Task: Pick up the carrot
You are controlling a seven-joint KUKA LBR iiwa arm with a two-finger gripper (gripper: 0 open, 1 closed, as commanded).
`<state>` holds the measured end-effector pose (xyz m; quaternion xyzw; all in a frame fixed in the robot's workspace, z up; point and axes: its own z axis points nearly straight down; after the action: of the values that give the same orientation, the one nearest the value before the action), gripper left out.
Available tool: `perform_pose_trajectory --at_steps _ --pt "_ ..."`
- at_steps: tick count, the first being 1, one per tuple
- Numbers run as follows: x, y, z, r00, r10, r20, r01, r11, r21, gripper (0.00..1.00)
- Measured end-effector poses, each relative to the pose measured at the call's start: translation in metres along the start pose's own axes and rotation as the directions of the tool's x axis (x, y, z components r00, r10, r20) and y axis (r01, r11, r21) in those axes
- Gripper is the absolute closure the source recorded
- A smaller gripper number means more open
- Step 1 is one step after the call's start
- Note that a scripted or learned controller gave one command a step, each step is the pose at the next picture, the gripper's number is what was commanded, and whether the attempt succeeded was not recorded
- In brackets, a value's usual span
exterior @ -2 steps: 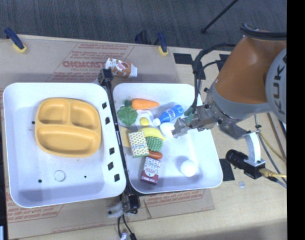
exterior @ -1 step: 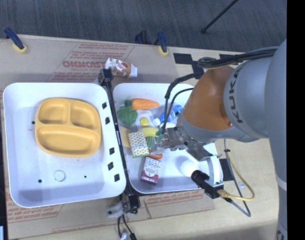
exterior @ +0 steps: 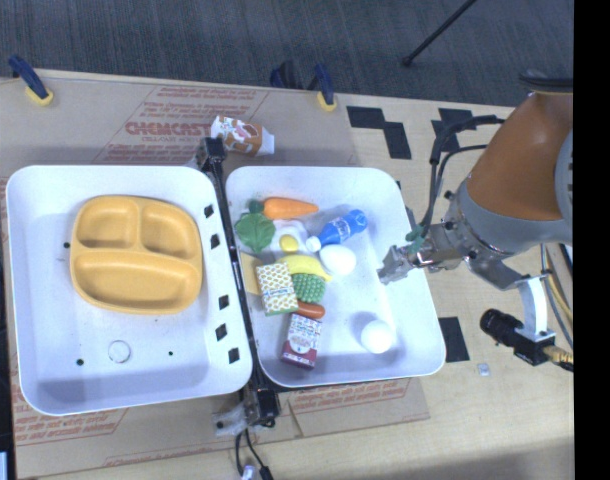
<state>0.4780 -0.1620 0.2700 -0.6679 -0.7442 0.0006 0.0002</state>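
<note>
**Arm at the right bin's edge, carrot lying at the far side**

From my remote station I see the bench [exterior: 485, 388] carrying two shallow white bins side by side. The left bin [exterior: 45, 368] holds a yellow divided tray [exterior: 135, 251], which takes up most of its upper half. The right bin [exterior: 405, 313] holds a cluster of toy foods gathered toward its left and middle.

The grey arm [exterior: 520, 183], with its orange band, enters from the right and ends at the gripper [exterior: 397, 264], which hangs over the right bin's right rim, well apart from the cluster. I cannot tell how its jaws stand (they are too small and blurred at this angle), and I see nothing between them.

The carrot [exterior: 289, 208] lies on its side near the far wall of the right bin, its orange body pointing right, with a leafy green vegetable [exterior: 255, 231] just beside it on the left. A blue bottle [exterior: 343, 227] lies tilted to the carrot's right. Below these sit a white egg [exterior: 337, 260], a yellow piece [exterior: 305, 265] and a checked packet [exterior: 276, 287]. A red-and-white carton [exterior: 300, 340] lies toward the near wall, and a second white egg [exterior: 377, 336] rests alone near the bin's near right corner.

A small brown-and-white packet [exterior: 240, 135] lies outside both bins, beyond their far edge.
</note>
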Motion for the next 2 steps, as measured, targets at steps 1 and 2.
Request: perform_pose_trajectory --at_steps 1,2 --pt "0.057 0.004 0.036 1.0 -0.027 -0.002 0.027 1.0 0.002 1.0" --pt "0.101 0.01 -0.005 0.996 -0.084 -0.001 0.084 0.996 0.0 1.0"
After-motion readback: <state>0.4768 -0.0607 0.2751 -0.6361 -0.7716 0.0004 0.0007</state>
